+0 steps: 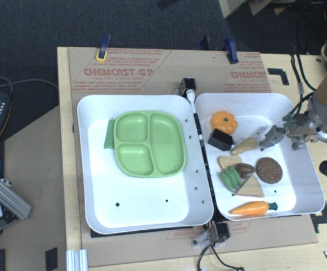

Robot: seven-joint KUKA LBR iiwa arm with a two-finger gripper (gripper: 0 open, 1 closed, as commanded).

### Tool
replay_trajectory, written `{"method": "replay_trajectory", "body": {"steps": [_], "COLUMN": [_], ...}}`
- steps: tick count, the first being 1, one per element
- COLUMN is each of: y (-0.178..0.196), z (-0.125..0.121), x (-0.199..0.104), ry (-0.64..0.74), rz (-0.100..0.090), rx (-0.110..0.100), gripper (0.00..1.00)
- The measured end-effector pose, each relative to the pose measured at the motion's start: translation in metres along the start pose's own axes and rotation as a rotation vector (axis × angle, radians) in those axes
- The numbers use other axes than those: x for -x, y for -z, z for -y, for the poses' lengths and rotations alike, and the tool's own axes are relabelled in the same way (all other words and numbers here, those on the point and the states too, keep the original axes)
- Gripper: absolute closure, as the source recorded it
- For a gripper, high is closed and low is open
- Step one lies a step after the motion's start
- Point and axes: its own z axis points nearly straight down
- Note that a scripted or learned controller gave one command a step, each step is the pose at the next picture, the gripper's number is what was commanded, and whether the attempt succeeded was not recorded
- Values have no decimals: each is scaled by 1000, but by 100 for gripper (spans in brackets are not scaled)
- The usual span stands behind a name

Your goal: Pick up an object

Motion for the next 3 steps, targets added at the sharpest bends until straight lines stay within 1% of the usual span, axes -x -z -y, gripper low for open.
{"method": "replay_trajectory", "body": {"steps": [1, 2, 3], "y": [8, -54, -105], "z": [-3, 0, -1], "x": [0, 5, 4], "ry": [3, 3, 4], "rz": [3, 1, 4], "rx": [15, 7, 16], "gripper": [0, 0, 0]}}
